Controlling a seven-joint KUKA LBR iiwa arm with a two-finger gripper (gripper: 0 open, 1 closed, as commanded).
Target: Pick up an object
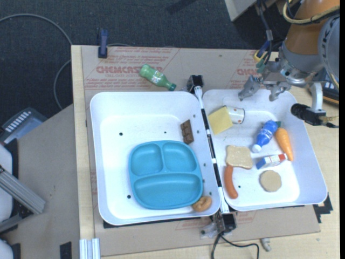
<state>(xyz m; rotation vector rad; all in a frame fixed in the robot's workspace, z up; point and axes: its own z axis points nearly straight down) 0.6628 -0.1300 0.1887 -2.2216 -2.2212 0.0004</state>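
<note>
End effector (pixel 262 90) above far edge of right bin (pixel 318 171), fingers spread wide, nothing btwn them. In right bin: yellow cheese wedge (pixel 220 120) near far-left corner, blue bottle (pixel 266 135) and carrot (pixel 284 143) mid-right, bread slice (pixel 239 157), sausage (pixel 230 181) by left wall, cookie (pixel 270 181) near front. Left bin (pixel 108 144) w/ blue divided plate (pixel 164 174), chocolate bar (pixel 187 132) by right wall. Green bottle (pixel 157 77) on desk (pixel 86 90) behind left bin.

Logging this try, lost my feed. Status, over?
Gripper open over the right bin's far edge, holding nothing. Blue bottle, carrot, cheese wedge all lying in the bin. Nothing blocking the drop.
</note>
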